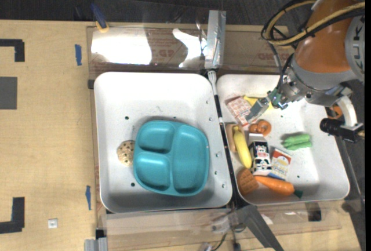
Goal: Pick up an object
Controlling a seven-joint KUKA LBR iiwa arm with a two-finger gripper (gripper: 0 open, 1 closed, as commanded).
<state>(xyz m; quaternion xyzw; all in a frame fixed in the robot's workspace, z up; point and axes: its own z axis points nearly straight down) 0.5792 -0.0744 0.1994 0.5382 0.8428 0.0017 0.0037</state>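
Observation:
My gripper (pixel 259 109) hangs low over the upper left part of the right bin (pixel 324 180), at the end of the grey and orange arm that comes in from the right. Its tip is right beside a pink packet (pixel 237 108) and a yellow item (pixel 251 99), just above a small orange tomato (pixel 262 127). Lower in the same bin lie a banana (pixel 242 149), a milk carton (pixel 261 157), a red and white box (pixel 280 164), a carrot (pixel 276 186), a brown bread piece (pixel 246 180) and a green pepper (pixel 297 141).
The left bin (pixel 151 93) holds a teal divided plate (pixel 172 156) and a cookie (pixel 125 152) by the plate's left edge. A ridge (pixel 219 128) separates the two bins. Black cables (pixel 290 18) loop above the arm.

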